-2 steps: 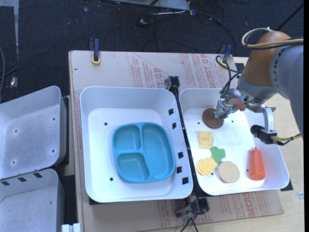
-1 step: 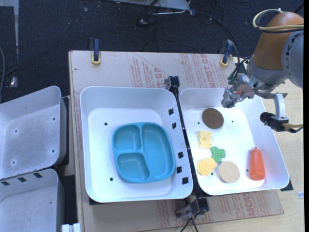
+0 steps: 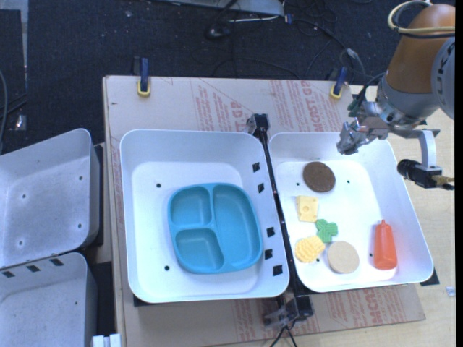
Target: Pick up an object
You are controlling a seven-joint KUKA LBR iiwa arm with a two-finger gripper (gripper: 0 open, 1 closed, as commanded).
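Observation:
The right bin (image 3: pixel 405 215) holds a brown round disc (image 3: pixel 318 176), a yellow cheese wedge (image 3: pixel 307 208), a green broccoli piece (image 3: pixel 327 230), a yellow ridged chip (image 3: pixel 309 249), a tan round cookie (image 3: pixel 343 257) and an orange-red bottle (image 3: pixel 384 245). My gripper (image 3: pixel 350 141) hangs over the bin's back edge, up and to the right of the brown disc, with nothing visible between its fingers. The arm's orange band (image 3: pixel 427 20) is at the upper right.
The left bin (image 3: pixel 145 157) holds a blue three-compartment tray (image 3: pixel 214 227). A black divider with clips runs between the bins. Spare white bins (image 3: pixel 43 186) lie off the bench at the left. Yellow clamps (image 3: pixel 144 87) hold the board's back edge.

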